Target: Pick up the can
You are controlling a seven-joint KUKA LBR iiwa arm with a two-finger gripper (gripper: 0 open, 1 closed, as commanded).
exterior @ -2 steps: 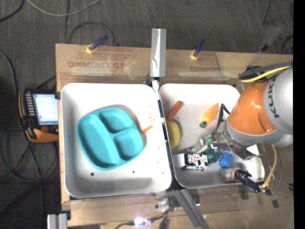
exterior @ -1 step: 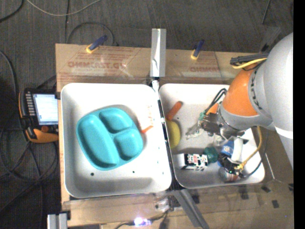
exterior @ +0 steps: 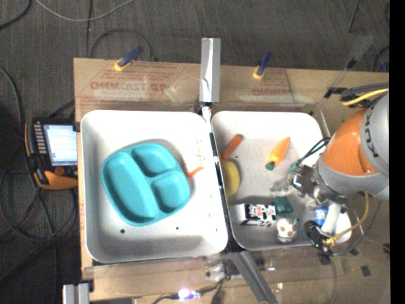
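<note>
**Mia:** What is the biggest thing here?

**Ben:** The brown tabletop [exterior: 145, 81]. On it sit two white bins. The right bin [exterior: 253, 122] is under the end effector [exterior: 300, 183]. The left bin [exterior: 95, 233] is well off to its left in the view.

**Mia:** And the arm [exterior: 354, 151]?

**Ben:** It comes in from the right and bends down over the right bin's near corner. The orange band is up high and the end effector is tipped low, down into the bin.

**Mia:** Is it holding anything?

**Ben:** I cannot tell if it is open or shut. I see nothing held in it.

**Mia:** What is the blue thing?

**Ben:** A blue plate [exterior: 147, 182] in the left bin, far from the end effector.

**Mia:** Where is the can?

**Ben:** I think the can [exterior: 261, 212] is the black and white one. It lies on its side on the floor of the right bin, near the end effector, down and to its left in the view.

**Mia:** So what step is this?

**Ben:** I think it is the reach. The lift is not done yet. Next it should slide over the can, go down, and close on its round sides.

**Mia:** Any small stuff close by?

**Ben:** A small green thing [exterior: 283, 204] sits between the end effector and the can. It could get in the way.
</note>
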